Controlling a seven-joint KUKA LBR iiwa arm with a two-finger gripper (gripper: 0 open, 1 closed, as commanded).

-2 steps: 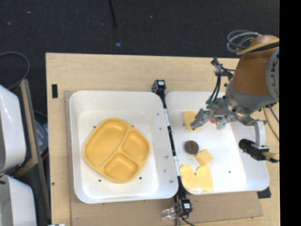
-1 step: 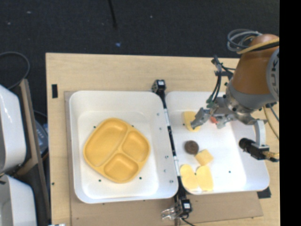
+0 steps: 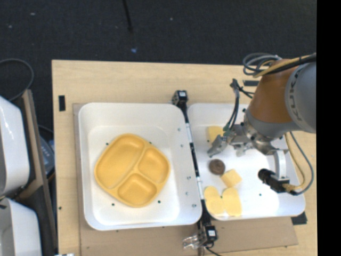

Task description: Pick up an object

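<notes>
In the right bin (image 3: 266,209) lie a brown round disc (image 3: 216,167), a small pale yellow block (image 3: 231,178) beside it, pale yellow slices (image 3: 224,201) near the front edge, and another pale yellow piece (image 3: 214,133) at the back left. My gripper (image 3: 217,147) hangs low over the bin's left part, just above the brown disc and next to the back yellow piece. Nothing shows between its tips.
The left bin (image 3: 101,217) holds a yellow divided plate (image 3: 132,169). A ridge with black clips (image 3: 181,96) separates the two bins. The arm's grey body and orange band (image 3: 272,97) cover the right bin's back right.
</notes>
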